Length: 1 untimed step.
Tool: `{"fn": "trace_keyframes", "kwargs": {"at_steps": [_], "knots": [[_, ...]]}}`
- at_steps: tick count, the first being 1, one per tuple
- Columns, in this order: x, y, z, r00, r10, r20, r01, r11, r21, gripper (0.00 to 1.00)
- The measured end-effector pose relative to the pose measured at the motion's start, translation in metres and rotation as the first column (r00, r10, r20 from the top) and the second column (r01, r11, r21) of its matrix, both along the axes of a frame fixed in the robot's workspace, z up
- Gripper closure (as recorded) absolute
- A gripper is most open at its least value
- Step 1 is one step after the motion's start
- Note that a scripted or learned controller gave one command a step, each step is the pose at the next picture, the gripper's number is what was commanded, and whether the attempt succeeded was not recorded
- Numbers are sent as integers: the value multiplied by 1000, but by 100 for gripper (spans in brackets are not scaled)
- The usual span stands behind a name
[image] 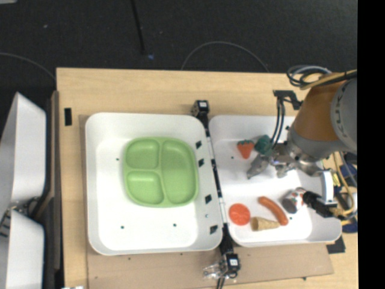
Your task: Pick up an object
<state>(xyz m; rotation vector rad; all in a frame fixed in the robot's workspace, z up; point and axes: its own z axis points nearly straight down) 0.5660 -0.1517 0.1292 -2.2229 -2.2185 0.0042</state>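
My gripper (268, 170) hangs over the middle of the right bin (228, 131), its two grey fingers spread apart and open, with bare white bin floor between them. Just up and left of it lie a small orange carrot-like piece (245, 149) and a teal object (263, 142). Toward the front of the bin lie a red disc (239, 214), an orange-red sausage (274, 208), a tan cone (265, 224) and a small grey and red object (293, 200).
The left bin (102, 221) holds a green divided plate (161, 171). A black-clipped divider (210, 179) runs between the two bins. Cables and the arm's orange band (319, 110) crowd the right bin's right side.
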Motion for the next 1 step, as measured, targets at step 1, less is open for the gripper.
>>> {"fn": "trace_keyframes", "kwargs": {"at_steps": [1], "knots": [[0,-1,-30,1000,-2,1,2,1000,0,0]]}}
